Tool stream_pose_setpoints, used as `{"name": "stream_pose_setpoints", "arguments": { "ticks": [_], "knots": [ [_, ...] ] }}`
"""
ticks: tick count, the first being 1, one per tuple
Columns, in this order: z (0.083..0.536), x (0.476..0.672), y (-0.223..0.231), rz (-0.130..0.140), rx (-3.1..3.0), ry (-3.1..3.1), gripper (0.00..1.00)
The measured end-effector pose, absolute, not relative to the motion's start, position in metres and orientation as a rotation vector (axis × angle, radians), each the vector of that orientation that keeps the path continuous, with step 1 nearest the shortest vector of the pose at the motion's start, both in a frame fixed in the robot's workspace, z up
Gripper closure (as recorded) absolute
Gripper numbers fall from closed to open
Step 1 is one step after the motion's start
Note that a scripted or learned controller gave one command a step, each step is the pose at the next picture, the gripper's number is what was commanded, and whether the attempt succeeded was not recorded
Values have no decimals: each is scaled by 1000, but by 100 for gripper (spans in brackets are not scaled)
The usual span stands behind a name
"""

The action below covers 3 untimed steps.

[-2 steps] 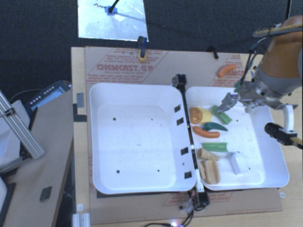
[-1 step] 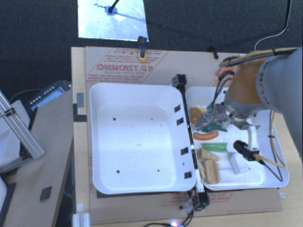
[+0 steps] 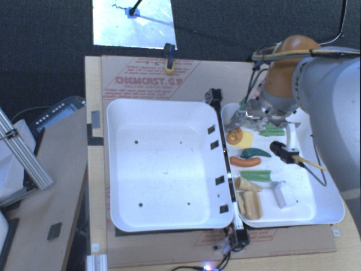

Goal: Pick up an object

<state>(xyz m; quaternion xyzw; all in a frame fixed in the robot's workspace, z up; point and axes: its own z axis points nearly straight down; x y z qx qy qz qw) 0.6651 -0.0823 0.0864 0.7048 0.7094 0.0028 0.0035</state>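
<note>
Gripper (image 3: 237,119) low at the far-left corner of the right bin (image 3: 327,208), just beside an orange slice (image 3: 234,135); finger state can't be told. Toys lie in 1 column there: sausage (image 3: 246,162), green pepper (image 3: 255,175), bread (image 3: 250,203). Best descend square over the slice, clear of the wall.

You are looking at a robotics lab bench. Two shallow white plastic bins (image 3: 163,168) are sitting side by side on a tan board printed with red lettering (image 3: 149,79), dark carpet is lying beyond it, a grey industrial arm with an orange band (image 3: 316,78) is reaching in from the right, and silver aluminium framing rails (image 3: 22,154) are leaning at the left.
</note>
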Motion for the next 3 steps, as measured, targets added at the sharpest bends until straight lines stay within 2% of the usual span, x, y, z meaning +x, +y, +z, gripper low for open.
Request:
{"name": "stream_pose_setpoints", "arguments": {
  "ticks": [1,2,3],
  "knots": [
    [97,663,-82,7,2212,2224,100],
    [260,649,-116,16,2210,2209,100],
    [152,668,-116,-4,2219,2228,100]
  ]
}}
